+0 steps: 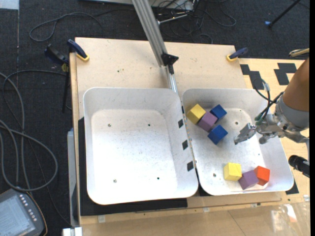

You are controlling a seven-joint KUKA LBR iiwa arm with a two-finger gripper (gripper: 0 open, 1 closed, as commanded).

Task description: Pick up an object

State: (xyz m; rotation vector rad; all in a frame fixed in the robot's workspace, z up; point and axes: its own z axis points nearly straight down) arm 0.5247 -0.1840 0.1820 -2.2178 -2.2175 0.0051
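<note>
The right bin holds several small blocks. A yellow block, a purple block and a blue block cluster at its far left, and a second blue block lies just in front of them. Along the near edge sit another yellow block, a purple block and an orange block. My gripper hangs over the right middle of this bin, right of the second blue block. It is open, with nothing between its fingers.
The left bin lies beside the right one, their rims meeting near the middle. A slanted metal pole crosses the far side of the bench. Clamps sit at the bench's far corners. Cables lie on the floor to the left.
</note>
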